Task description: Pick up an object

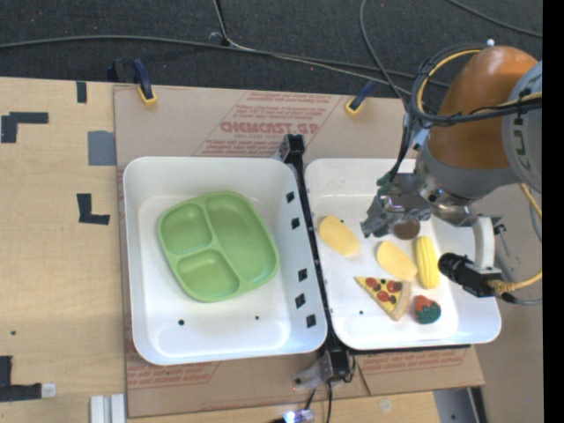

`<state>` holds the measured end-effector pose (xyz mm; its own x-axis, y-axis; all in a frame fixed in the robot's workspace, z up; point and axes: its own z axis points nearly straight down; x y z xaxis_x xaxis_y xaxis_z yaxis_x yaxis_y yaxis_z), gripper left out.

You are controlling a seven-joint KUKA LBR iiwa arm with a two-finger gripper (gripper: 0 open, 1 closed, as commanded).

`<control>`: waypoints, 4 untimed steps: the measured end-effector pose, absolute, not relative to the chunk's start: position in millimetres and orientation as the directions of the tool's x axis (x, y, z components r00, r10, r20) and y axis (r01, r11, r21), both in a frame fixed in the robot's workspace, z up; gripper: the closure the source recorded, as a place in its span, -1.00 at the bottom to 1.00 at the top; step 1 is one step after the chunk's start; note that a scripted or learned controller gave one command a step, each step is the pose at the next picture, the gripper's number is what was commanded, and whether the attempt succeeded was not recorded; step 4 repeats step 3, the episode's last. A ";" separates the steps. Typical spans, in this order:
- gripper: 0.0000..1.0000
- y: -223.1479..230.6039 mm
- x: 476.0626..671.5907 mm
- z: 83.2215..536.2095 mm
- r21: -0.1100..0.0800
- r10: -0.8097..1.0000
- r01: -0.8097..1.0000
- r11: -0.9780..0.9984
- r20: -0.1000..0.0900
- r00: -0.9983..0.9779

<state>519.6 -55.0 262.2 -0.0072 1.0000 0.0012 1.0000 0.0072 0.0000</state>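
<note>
Seen from above at a slant, a wooden bench carries a cardboard sheet (264,126) with two shallow white bins side by side. The left bin (145,324) holds a light green divided tray (218,245) with three compartments, lying flat and slightly rotated near the bin's middle. The right bin (344,179) holds a handful of toy foods. A pale yellow rounded piece (338,236) lies toward the bin's left side. Near it to the right lies a second yellow piece (396,260), and just beside that an ear of corn (426,261) stands lengthwise. Below them a pizza slice (385,293) with red and dark toppings points left, and next to its crust sits a small red and green fruit (426,309) near the front right corner. A small brown round object (406,230) lies just above the corn, partly hidden by the gripper. The grey arm with its orange band (480,82) reaches in from the right, and its gripper (381,220) is down over the upper middle of the right bin, between the pale yellow piece and the brown object. Whether it is released or clenched cannot be told; nothing is visibly in its grasp. Black cables (264,47) trail across the dark floor behind the bench.
</note>
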 end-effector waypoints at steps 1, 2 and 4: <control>1.00 -4.6 521.0 243.5 -0.003 1.000 1.000 0.006 0.001 -0.006; 1.00 45.4 528.6 229.1 -0.003 1.000 1.000 0.006 0.000 -0.006; 1.00 102.3 528.1 216.4 -0.004 1.000 1.000 0.007 0.000 -0.007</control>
